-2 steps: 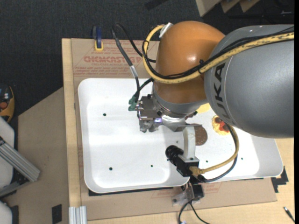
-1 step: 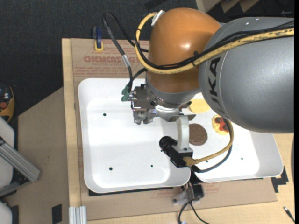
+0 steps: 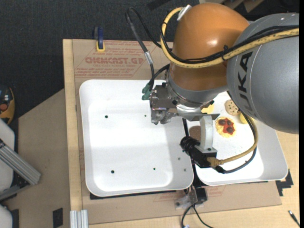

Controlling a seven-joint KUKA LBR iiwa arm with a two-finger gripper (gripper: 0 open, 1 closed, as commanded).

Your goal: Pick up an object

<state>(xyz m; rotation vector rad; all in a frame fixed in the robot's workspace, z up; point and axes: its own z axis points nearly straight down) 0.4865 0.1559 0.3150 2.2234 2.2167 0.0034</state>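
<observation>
i can't tell how my jaws stand, but the toy pizza slice point(image 3: 225, 126) in the right bin point(image 3: 266, 170) looks light, stiff, flat; i'd pinch its edges.

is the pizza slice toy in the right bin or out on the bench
In the bin. The pizza slice toy lies flat on the floor of the right bin, just past the arm, beside a round cracker-like piece.

Blue clamp point(image 3: 99, 33) on brown board point(image 3: 118, 61)
</observation>
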